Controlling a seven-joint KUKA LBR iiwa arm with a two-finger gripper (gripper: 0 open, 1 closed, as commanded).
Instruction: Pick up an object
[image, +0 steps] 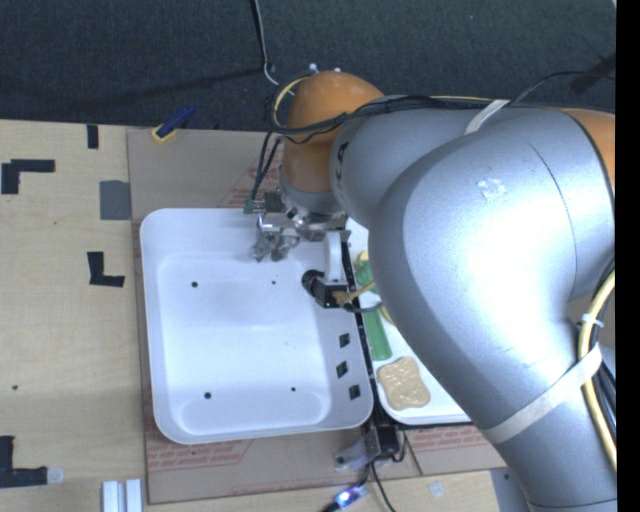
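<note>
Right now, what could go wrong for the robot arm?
The gripper hangs over the far edge of the left bin, away from the tan, waffle-like piece and the green object in the right bin, so closing here would probably grab nothing. It is also near the bin's rim and might bump it going down.

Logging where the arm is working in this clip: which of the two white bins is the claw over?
The left bin. The claw hangs over its far edge, while the right bin, mostly hidden under the grey arm, holds a tan piece and a green item.
</note>
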